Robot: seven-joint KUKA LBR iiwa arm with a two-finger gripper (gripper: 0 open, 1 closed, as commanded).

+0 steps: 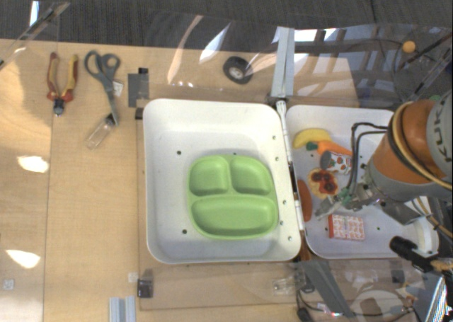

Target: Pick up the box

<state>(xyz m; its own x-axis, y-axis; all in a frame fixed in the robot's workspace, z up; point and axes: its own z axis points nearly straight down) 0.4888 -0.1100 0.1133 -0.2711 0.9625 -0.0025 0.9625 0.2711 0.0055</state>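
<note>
A small flat box (347, 227) with a red-and-white pattern lies near the front of the right bin (382, 248). My gripper (338, 202) hangs low over this bin, just above and slightly left of the box. Its tip sits between the box and a flower-patterned packet (325, 182). The grey arm with its orange band (417, 145) comes in from the right and hides part of the bin floor. Nothing can be seen held in the gripper.
A yellow banana (312, 137), an orange carrot (333, 148) and a brown sausage-like piece (305, 199) also lie in the right bin. The left bin (163, 172) holds a green divided tray (232, 195). Pliers (61, 81), scissors (106, 76) and a tape roll (238, 69) lie on the bench behind.
</note>
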